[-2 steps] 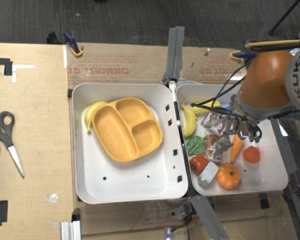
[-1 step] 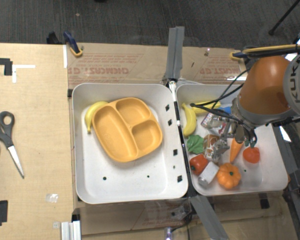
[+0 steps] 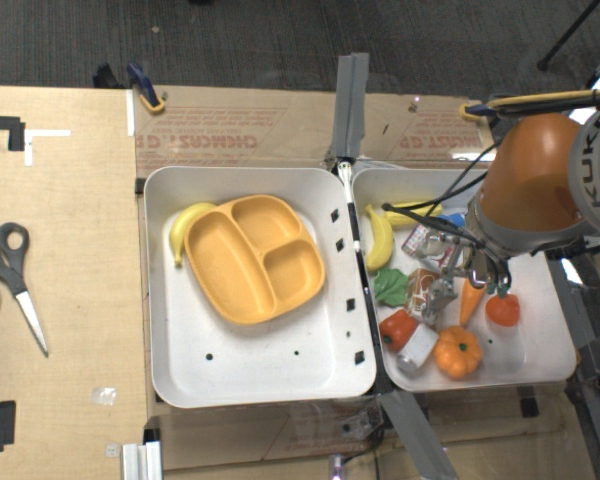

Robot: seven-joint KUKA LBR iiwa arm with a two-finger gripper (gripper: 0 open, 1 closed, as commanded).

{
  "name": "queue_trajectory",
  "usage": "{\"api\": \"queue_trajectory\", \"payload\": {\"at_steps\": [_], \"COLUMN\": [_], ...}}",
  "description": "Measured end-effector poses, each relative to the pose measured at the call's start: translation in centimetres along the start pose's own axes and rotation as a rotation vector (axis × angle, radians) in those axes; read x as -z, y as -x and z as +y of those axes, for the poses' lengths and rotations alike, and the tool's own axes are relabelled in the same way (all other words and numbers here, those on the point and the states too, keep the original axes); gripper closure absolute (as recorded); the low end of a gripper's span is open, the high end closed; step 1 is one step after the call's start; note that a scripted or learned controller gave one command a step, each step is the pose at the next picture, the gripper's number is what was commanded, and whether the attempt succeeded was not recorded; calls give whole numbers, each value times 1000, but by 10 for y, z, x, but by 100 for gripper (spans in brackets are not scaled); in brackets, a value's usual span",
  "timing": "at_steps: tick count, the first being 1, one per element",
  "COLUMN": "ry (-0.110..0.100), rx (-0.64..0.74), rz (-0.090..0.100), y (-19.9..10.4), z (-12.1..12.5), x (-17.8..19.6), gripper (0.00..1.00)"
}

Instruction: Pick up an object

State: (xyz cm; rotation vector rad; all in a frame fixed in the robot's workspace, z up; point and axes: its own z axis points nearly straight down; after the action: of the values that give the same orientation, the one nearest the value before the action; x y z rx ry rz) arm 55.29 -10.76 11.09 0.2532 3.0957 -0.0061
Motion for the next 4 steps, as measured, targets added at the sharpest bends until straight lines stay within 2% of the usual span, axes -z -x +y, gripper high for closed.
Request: {"api": "queue_trajectory", "payload": {"at_steps": [1, 2, 3, 4], "ry": [0, 3, -1, -5], "rx": [-67, -138, -255, -283], "rz": [2, -13, -17, 47], "y": [-1, -9, -18, 93], "z": [0, -4, 4, 3], "x": [0, 0, 0, -8], "gripper": [0, 0, 0, 0]}}
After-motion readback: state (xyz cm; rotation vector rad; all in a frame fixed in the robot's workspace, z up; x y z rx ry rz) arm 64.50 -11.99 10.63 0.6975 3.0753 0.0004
